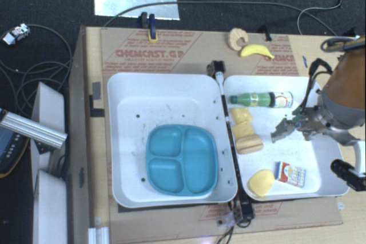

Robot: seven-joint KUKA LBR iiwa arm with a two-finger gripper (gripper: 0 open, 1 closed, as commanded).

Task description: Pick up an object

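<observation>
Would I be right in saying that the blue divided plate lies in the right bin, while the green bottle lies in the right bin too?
Not quite: the camera view shows the blue divided plate in the left bin. The green bottle does lie in the right bin.

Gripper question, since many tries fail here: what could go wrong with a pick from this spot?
The gripper hangs over bare floor of the right bin, between things; closing here would likely catch nothing. The tan block lies against the bin's divider wall, leaving little room for a finger on that side. The bottle lies on its side and may roll when nudged.
</observation>
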